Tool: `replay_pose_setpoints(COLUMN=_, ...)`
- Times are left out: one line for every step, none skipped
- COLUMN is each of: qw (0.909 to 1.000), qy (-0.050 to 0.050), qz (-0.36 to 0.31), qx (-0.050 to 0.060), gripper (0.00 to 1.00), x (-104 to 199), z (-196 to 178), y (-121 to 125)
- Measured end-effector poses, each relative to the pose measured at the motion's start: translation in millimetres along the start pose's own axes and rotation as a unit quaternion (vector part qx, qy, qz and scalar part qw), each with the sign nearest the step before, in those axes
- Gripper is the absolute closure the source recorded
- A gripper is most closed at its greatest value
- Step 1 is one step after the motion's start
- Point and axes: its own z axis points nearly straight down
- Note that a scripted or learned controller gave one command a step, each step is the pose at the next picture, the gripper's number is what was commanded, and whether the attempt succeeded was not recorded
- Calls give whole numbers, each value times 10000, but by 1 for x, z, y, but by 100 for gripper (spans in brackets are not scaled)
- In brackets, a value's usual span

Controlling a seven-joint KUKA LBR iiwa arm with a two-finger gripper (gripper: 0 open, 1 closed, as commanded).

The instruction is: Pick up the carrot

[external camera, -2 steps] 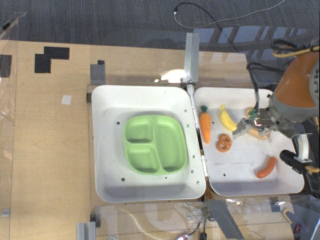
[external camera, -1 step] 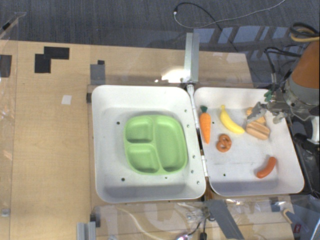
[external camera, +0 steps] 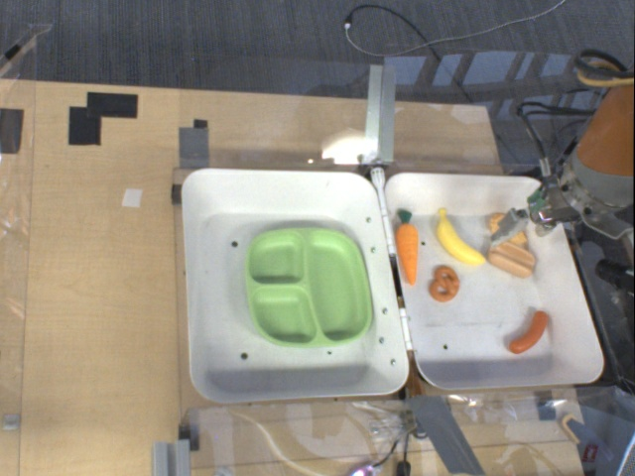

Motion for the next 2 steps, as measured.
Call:
replay_pose_setpoints(qw=9978, qy=-4, qz=-666, qx=-5, gripper=0, x=-4, z=-28, y=-1)
replay_pose_setpoints(qw=9960, qy=-3, qz=-895, qx=-5, gripper=0, x=-8, z=54, y=24)
